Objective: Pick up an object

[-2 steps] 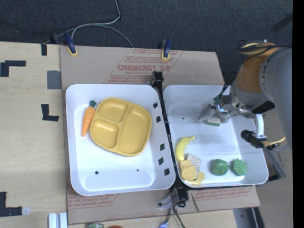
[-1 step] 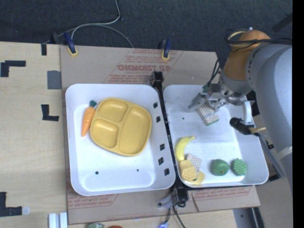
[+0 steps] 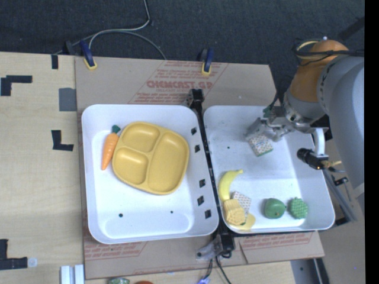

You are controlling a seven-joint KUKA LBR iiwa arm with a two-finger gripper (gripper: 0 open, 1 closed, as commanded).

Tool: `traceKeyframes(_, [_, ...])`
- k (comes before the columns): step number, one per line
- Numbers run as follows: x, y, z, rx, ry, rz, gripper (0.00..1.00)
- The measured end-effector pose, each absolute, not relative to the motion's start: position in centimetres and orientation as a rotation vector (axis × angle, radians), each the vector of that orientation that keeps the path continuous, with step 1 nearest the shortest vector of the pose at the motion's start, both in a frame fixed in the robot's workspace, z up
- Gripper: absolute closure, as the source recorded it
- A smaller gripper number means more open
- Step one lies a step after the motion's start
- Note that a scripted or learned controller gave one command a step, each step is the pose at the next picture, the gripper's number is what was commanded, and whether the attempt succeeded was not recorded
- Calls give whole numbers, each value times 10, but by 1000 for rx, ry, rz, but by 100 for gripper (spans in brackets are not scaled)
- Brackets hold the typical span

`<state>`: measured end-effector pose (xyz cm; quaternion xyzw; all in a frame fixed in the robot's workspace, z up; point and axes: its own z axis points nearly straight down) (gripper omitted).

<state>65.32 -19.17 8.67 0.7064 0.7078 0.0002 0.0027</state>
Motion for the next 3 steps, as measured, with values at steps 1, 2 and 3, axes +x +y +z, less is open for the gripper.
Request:
traceKeyframes(1, [646, -138, 86, 2217, 2222, 2, 0])
traceKeyframes(2, [646, -139, 96, 2214, 2222, 2, 100])
traceKeyframes(3, [613, -58, 184, 2219, 2225, 0, 100])
